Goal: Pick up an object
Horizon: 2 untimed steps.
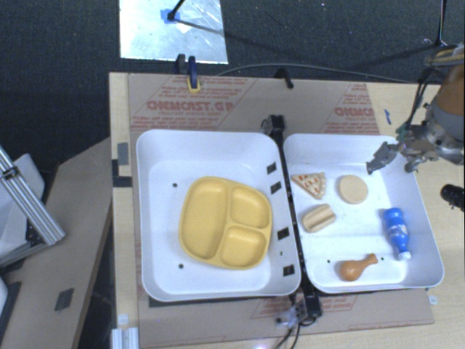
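Tool (392, 157) hangs spread open and empty over the right bin's (429, 264) back corner, so this looks like the approach step. Closest pick is the round cookie (353, 190) just below-left; it needs to drop and center first.

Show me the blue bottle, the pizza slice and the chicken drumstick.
blue bottle (396, 230), camera view, middle of its body.
pizza slice (311, 184), camera view, centre of the wedge.
chicken drumstick (353, 269), camera view, its thick meaty end.
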Tool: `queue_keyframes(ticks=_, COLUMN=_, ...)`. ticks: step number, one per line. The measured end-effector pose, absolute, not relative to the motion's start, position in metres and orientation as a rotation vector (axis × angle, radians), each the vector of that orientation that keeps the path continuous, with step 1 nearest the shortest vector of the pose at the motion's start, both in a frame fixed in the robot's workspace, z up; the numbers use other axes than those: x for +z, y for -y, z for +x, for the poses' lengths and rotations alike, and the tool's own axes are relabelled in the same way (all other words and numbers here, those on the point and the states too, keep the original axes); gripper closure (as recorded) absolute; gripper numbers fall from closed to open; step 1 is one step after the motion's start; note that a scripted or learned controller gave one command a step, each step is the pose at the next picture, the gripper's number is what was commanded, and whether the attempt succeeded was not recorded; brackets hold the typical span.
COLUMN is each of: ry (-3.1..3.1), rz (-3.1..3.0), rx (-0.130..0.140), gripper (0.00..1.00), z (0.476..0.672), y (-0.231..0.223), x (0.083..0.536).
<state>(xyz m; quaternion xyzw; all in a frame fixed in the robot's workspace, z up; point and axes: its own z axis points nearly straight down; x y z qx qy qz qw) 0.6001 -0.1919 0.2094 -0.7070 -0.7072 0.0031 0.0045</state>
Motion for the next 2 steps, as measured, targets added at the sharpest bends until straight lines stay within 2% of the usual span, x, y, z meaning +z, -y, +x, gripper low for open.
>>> queue_keyframes(ticks=1, ry=2.226, rz=-2.219, rx=-0.001, gripper=0.00, z=0.603, y=0.191, x=0.217)
queue_keyframes(ticks=2, ry=2.223, rz=-2.219, rx=0.001, gripper=0.00, z=0.597, y=0.190, x=0.174)
